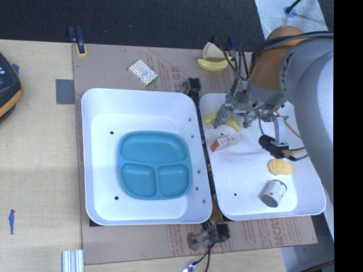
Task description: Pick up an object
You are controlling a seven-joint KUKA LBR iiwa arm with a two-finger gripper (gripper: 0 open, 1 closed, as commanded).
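My gripper is low in the far left corner of the right bin, its two fingers apart and open. A yellow banana-like toy lies right under and between them, with its other end poking out at the left. Nothing is lifted. A red and white tube lies just in front of the gripper. Toward the bin's right side sit a round yellow biscuit and a grey can lying on its side.
The left bin holds a blue divided plate. Outside the bins, a yellow banana and a small patterned packet lie on the cardboard behind them. A black and yellow device sits at the far left. The arm's bulk covers the right bin's far right side.
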